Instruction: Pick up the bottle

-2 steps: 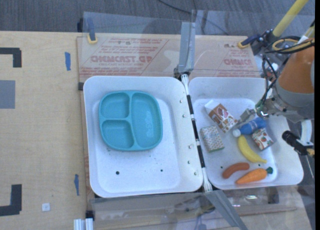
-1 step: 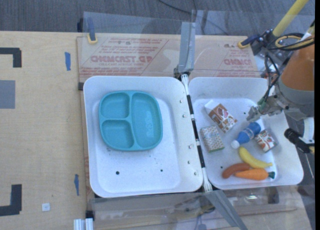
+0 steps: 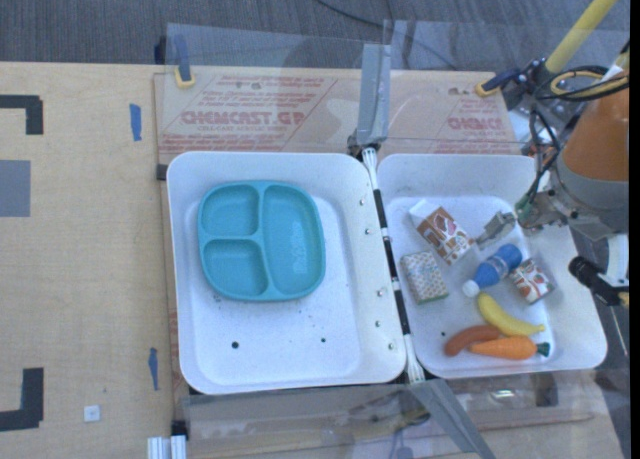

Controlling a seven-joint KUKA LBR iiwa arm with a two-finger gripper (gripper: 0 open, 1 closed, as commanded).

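The bottle (image 3: 496, 269) is small and blue with a white cap, and lies on its side in the middle of the right bin (image 3: 590, 342). Its cap points to the lower left. My gripper (image 3: 497, 228) reaches in from the right and hovers just above and slightly left of the bottle, between it and a brown and white carton (image 3: 443, 231). Nothing is visibly held.
Around the bottle lie a patterned box (image 3: 425, 276), a small red and white carton (image 3: 530, 282), a banana (image 3: 508, 316), a carrot (image 3: 510, 349) and a sausage (image 3: 470, 339). The left bin (image 3: 270, 352) holds a teal divided plate (image 3: 262, 241).
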